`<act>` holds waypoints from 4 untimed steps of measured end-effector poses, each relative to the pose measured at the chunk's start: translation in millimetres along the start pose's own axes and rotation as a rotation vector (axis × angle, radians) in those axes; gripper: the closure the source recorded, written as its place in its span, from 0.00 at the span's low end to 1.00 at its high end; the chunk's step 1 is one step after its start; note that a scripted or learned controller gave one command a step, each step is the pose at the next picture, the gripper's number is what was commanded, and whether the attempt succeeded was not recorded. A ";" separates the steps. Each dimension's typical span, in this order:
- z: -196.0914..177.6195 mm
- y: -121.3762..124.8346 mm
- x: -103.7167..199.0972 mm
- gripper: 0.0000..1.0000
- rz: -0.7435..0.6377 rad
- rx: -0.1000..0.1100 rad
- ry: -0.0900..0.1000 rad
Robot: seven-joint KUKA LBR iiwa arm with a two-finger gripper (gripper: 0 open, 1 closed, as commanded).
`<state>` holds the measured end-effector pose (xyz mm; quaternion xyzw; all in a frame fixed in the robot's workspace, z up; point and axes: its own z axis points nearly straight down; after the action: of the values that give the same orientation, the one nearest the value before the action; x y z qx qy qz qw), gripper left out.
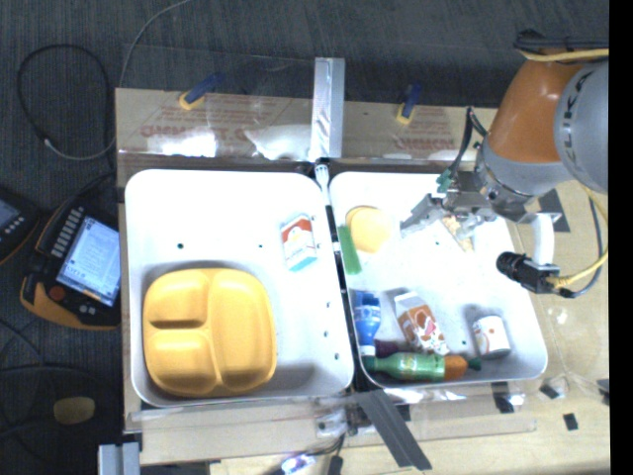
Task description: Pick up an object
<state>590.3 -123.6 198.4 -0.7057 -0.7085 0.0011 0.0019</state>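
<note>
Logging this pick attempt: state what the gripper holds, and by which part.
Nothing is held. The gripper hangs open above the right bin, nothing between its fingers.

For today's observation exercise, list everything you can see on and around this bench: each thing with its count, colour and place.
Divided tray: 1, yellow, left bin, near corner.
Small carton: 1, white with red and blue, left bin, by the divider.
Bins: 2, white, side by side.
Round object: 1, yellow, right bin, far left.
Green strip: 1, right bin's left wall.
Blue-white cup: 1, right bin.
Carton: 1, white and brown, right bin.
Bottle: 1, green, orange end, lying along near wall.
Can: 1, white, near right.
Clamps: 2, blue-yellow, far edge.
Handheld pendant: 1, floor, left.
Arm: grey and orange.
Pincer: over right bin.
</note>
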 end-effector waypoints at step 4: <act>100.2 -99.6 -15.5 1.00 -0.347 -0.017 -0.005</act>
<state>490.3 -139.3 98.6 -0.5729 -0.8196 -0.0036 -0.0055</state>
